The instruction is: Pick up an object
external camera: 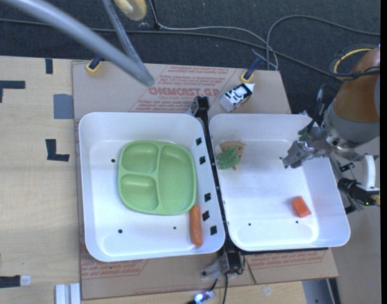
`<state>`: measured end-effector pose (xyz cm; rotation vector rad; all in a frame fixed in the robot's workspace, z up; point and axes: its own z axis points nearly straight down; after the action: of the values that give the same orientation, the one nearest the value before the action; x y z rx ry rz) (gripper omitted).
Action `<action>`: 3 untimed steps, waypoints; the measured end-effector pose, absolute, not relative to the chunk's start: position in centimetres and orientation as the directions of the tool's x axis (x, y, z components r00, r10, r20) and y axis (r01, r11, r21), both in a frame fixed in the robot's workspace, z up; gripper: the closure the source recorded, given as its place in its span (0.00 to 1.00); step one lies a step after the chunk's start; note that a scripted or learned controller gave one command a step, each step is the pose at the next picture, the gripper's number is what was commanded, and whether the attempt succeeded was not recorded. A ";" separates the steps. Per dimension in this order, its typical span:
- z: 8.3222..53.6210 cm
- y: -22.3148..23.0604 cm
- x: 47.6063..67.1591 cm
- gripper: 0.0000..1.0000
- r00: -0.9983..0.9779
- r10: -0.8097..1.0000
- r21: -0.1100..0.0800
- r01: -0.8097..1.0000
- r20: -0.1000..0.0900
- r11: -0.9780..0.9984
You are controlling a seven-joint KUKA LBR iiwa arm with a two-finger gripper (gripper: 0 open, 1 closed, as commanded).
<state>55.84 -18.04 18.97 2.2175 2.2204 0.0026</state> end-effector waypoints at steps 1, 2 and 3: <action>24.1 -17.1 56.4 1.00 -0.003 1.000 0.005 1.000 -0.002 0.003; 25.4 -17.0 56.5 1.00 -0.001 1.000 0.001 1.000 -0.001 0.001; 25.4 -12.8 58.4 1.00 -0.005 1.000 0.000 1.000 0.000 0.005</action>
<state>58.40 -12.81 25.43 2.2155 2.2274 0.0003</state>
